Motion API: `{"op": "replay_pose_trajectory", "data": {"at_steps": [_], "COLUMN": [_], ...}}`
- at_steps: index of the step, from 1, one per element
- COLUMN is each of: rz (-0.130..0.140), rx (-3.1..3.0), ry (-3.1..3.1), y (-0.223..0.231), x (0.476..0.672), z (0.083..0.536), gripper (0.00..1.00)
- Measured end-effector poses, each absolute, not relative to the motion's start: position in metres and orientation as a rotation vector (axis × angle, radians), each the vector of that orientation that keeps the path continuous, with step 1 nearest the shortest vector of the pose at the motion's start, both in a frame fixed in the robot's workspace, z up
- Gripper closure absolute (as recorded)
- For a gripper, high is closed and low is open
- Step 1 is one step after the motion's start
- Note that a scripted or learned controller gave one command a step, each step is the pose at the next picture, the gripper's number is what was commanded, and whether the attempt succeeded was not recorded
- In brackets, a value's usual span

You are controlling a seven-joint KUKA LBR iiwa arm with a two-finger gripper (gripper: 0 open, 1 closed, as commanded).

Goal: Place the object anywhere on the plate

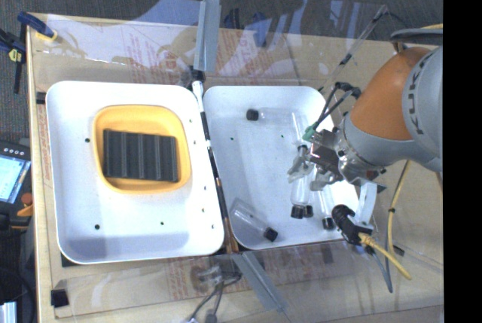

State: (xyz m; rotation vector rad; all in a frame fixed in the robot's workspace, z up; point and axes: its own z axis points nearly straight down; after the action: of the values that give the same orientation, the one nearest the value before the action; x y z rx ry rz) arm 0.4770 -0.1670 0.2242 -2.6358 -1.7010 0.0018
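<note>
The yellow rectangular plate with the dark ribbed centre (141,150) bears nothing yet. The gripper (307,177) hovers over a clear plastic vial with a black cap (300,201) in the right white bin (241,163). Its grip state cannot be told.

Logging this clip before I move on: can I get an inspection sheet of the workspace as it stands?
Surface: bench with left bin and right bin side by side.
Job's things: yellow plate with a dark ribbed insert in the left bin; clear vials with black caps in the right bin.
Clutter: small black piece near the right bin's top.
Grippers: end effector low over the right bin's right side; grip unclear.
Cables: yellow cable at the right bin's lower right corner.
Surroundings: dark carpet; lit screen at the left edge.
</note>
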Motion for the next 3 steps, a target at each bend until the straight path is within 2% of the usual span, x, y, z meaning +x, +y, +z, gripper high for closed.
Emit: {"op": "replay_pose_trajectory", "data": {"at_steps": [1,2,3], "rz": [0.003,0.003,0.001], "rx": [-2.546,-2.389,-2.146], "ry": [-1.835,-2.037,-2.292], "y": [-0.101,-0.063,-0.027], "x": [0.532,0.591,0.617], "z": [0.239,0.243,0.227], "gripper": [1.0,1.0,1.0]}}
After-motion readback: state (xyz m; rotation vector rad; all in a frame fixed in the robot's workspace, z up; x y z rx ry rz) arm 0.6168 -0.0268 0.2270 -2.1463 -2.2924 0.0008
